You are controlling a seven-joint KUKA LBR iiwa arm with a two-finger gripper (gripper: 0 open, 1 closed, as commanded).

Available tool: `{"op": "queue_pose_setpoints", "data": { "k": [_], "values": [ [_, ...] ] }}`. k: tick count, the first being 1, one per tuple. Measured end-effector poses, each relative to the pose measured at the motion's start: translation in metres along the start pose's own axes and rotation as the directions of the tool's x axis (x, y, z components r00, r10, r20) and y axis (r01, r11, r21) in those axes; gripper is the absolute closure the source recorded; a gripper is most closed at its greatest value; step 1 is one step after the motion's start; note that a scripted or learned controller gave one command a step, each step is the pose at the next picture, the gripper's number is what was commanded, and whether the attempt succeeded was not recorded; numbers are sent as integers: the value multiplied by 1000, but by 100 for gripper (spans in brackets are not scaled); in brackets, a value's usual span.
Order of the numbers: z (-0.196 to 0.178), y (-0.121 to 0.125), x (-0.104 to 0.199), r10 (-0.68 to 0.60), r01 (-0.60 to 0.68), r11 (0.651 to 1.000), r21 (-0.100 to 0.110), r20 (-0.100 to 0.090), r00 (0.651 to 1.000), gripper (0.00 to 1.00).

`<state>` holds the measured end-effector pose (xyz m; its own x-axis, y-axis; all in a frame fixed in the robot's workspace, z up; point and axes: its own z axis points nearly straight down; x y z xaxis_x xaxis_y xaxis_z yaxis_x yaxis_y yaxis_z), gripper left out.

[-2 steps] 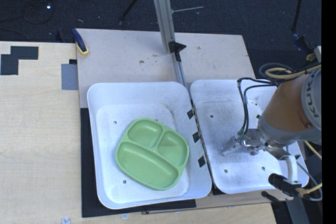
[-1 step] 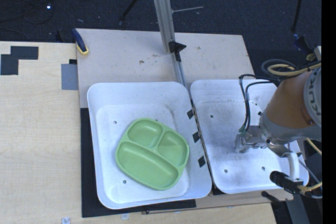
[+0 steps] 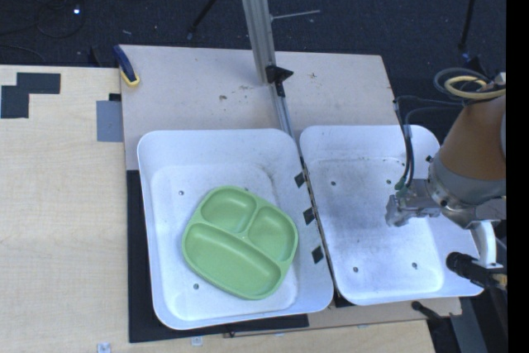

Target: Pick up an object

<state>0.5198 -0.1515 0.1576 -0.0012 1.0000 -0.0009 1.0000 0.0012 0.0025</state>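
Plastic plate (image 3: 240, 242), soft green and smooth, lies flat in the left bin (image 3: 165, 169). It is a rounded shape with three dips in it: one long dip and two smaller ones. Its long way runs from the upper left down to the lower right, and the long dip sits on the lower left side. Nothing lies on top of it or leans on it.

The left bin is white and shallow with rounded corners. Small black clips (image 3: 307, 215) sit along the edge where it meets the right bin (image 3: 364, 277). The right bin is white too, but its floor looks grey and scuffed.

The pincer (image 3: 399, 209) is low over the right bin, near its right side, well apart from the plate. It is small and grey, and I cannot tell how it is set. The arm (image 3: 475, 153) is grey with an orange band.

A tall metal post (image 3: 258, 21) stands behind the bins on the pale wooden surface (image 3: 339, 87).
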Motion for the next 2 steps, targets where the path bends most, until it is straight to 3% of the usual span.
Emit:
{"op": "queue_pose_setpoints", "data": {
  "k": [2],
  "values": [
    [-108, 12, 2, -1, 1, 1000, -1, 0, 1000, 100]
  ]
}}
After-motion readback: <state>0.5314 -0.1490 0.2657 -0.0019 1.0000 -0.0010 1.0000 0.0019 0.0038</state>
